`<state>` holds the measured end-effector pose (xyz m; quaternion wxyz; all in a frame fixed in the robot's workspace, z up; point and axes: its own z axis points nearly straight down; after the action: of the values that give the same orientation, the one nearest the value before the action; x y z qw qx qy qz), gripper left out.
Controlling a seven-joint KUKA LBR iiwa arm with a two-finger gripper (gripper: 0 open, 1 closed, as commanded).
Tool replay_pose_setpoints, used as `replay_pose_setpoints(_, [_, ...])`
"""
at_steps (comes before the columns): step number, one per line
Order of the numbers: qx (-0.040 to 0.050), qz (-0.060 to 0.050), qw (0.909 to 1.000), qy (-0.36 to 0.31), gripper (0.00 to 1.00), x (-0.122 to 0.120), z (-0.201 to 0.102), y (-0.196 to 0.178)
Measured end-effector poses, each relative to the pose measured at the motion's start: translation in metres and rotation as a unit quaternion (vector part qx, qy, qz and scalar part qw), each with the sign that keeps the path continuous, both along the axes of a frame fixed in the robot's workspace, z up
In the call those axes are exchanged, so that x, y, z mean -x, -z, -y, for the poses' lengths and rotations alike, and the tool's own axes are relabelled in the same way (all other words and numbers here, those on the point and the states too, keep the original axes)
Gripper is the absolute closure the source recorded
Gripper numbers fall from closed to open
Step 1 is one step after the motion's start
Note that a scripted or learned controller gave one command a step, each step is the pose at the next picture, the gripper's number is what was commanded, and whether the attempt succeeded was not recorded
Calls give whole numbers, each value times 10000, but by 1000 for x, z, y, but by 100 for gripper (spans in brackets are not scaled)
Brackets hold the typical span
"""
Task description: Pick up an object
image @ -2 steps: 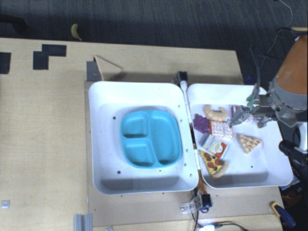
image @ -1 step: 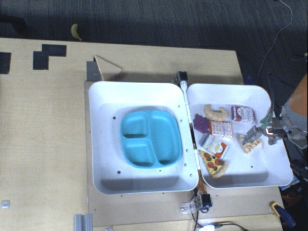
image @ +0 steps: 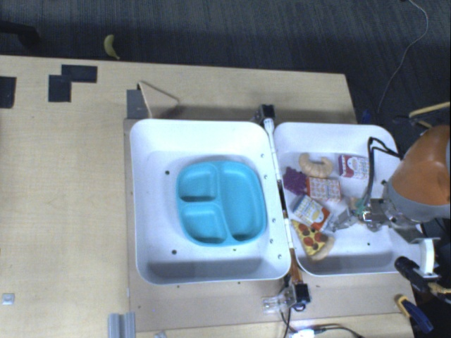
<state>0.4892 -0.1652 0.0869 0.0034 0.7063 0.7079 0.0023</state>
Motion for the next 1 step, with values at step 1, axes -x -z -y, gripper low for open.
replay_pose_setpoints(1, [7,32,10000,2,100,-2,0,-12])
